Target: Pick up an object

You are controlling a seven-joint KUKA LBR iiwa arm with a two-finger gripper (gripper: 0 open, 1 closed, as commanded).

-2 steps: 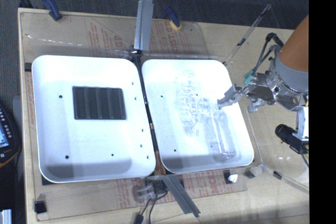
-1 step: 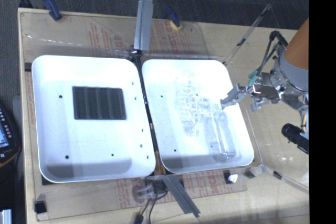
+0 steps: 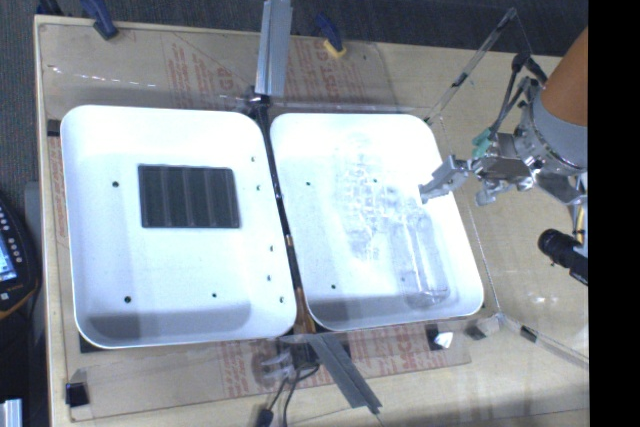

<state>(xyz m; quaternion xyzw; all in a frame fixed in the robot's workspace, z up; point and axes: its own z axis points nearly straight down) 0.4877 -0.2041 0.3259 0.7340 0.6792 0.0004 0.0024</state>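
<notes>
In the left bin point(image 3: 90, 315), on the far half of its floor, lies the dark ribbed slab point(image 3: 189, 196), the one object here I can read plainly. It lies flat, its long axis running left to right across the view, roughly in line with the bin's far wall. Its grooves cross the short way and split it into four panels. It touches no wall: there is a band of bare white floor on its left, far and right sides, and a much wider stretch between it and the near wall (the most generous side for coming down).

The right bin point(image 3: 300, 215) sits just beside the left one, their rims almost meeting along a dark seam. On its floor are faint glassy shapes point(image 3: 385, 215), one of them long and running from the middle toward the near-right corner; I cannot make out what they are.

My gripper point(image 3: 442, 182) is at the right bin's right rim, pointing left into the bin, well apart from the slab. How far open it is, or whether it has hold of anything, I cannot tell.

A grey metal bar point(image 3: 274, 40) stands at the far end of the seam, and blue clamps point(image 3: 99, 15) grip the far edge of the bench point(image 3: 520, 305).
</notes>
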